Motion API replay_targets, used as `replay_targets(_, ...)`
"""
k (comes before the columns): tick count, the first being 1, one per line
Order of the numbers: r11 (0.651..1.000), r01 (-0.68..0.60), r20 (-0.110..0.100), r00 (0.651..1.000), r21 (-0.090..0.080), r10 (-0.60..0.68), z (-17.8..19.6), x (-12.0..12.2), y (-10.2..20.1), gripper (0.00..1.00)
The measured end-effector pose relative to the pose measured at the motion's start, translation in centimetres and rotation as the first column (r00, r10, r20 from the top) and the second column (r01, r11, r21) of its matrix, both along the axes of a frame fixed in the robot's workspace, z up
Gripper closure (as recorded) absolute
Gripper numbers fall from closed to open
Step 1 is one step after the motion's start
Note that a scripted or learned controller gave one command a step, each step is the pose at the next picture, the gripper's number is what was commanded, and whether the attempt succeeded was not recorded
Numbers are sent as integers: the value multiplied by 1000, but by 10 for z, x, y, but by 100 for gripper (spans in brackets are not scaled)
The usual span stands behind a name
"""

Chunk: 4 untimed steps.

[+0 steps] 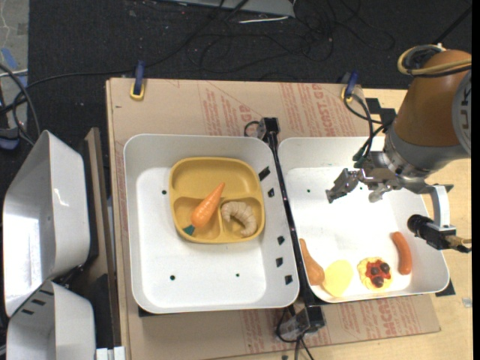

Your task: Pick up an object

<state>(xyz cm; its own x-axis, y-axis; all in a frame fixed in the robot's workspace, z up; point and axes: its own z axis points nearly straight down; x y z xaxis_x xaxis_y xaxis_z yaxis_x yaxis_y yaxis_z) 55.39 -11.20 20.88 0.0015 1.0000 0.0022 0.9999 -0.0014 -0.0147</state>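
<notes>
- Nearest the camera, along the front wall of the right bin (431, 287), lie four loose things, and any of them would serve as the thing to pick: one long orange piece (310, 262) at the left, one pale yellow disc (338, 276) just beside it, one small tart with dark berries (375, 273), and one sausage (403, 252) at the right.
- All four sit close to the wall, so I judge a descent from straight above safest. The sausage lies apart from its neighbours and looks the easiest choice, with the fingers set across its short width.
- The orange piece and the disc touch or nearly touch, so a grab there may push one against the other.
- Further back, the gripper (358, 185) hangs over the bare middle of the right bin, well apart from all four things, with nothing between its fingers. The jaws look spread, one dark finger reaching left and the other right.
- It must travel toward the front wall before it lowers.
- Across the divider, the left bin (150, 276) holds one yellow divided plate (180, 172), bearing one carrot (208, 205) and one pale shrimp (241, 215).
- Two white bins in all; one arm.
</notes>
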Motion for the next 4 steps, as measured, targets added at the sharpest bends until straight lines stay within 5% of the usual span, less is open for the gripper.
replay_targets(1, 1000, -3, 14, 1000, -2, 3, 7, 3, 0, 0)
replay_targets(3, 1000, 0, 10, 1000, -2, 0, -110, 3, 1, 0)
replay_targets(4, 1000, 0, 14, 1000, -2, 0, -97, 4, 1, 100)
